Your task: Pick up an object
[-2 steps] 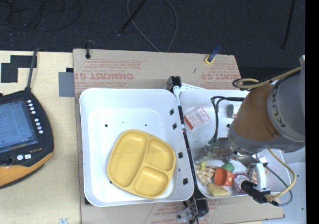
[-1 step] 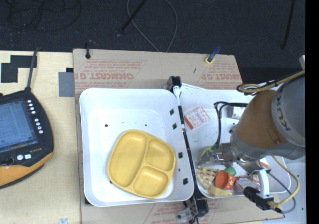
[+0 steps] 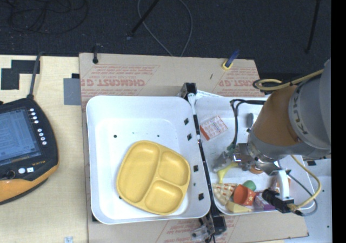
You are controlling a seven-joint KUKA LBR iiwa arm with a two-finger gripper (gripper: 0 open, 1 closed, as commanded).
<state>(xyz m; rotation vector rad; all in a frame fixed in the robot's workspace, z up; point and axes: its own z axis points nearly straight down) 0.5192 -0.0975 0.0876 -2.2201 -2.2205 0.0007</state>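
Note:
My gripper (image 3: 233,159) reaches down into the right bin (image 3: 216,108) from the right, under the arm's orange band (image 3: 274,123). It hangs just above a heap of small toy foods at the bin's near end: a yellow piece (image 3: 222,173), a tan wedge (image 3: 225,189), a red piece (image 3: 241,196), a green piece (image 3: 250,185) and a purple one (image 3: 265,202). A red and white packet (image 3: 213,127) lies flat farther back in the same bin, to the gripper's upper left. The arm hides the right part of this bin.
The left bin (image 3: 102,123) holds a yellow divided plate (image 3: 153,177). A black divider strip (image 3: 195,150) runs between the bins. A teach pendant (image 3: 24,147) lies on the bench at far left. Cables hang behind the bench.

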